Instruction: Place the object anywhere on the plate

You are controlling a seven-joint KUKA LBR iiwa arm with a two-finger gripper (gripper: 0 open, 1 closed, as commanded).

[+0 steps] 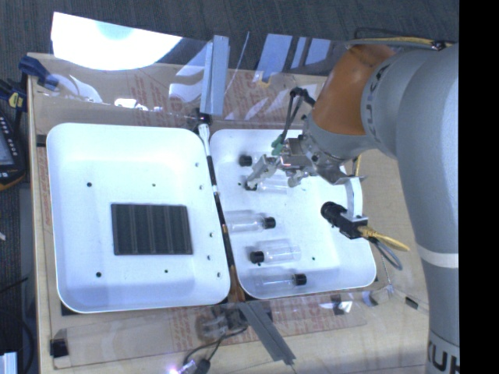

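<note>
Camera view looks down on the right bin [234, 142], where the gripper [265, 176] hangs low over the far half, not far from the edge shared with the left bin [93, 162]. Glare and clutter around it mean I cannot tell whether it is apart or together, or whether anything sits in it. A small black cap [245, 160] lies just beside it, toward the far corner at the shared edge, and something clear seems to lie under the gripper, too blurred to call. Three clear capped vials lie on their sides in the near half: the first vial [245, 223] close to the shared edge, the second vial [277, 252] just nearer, and the third vial [277, 282] along the near edge. The plate [152, 228], a dark ribbed rectangle, lies flat in the middle of the left bin, well apart from all of them. Any vial could serve as the object, though the one nearest the gripper is likeliest. They look light, stiff and smooth-walled, so I judge them slippery and, being round, ready to roll away from a glancing touch. The best hold is probably square across the body at mid-length, closing gently in case the wall is brittle. Laid along the plate's ribs, a vial should settle rather than roll off.
</note>
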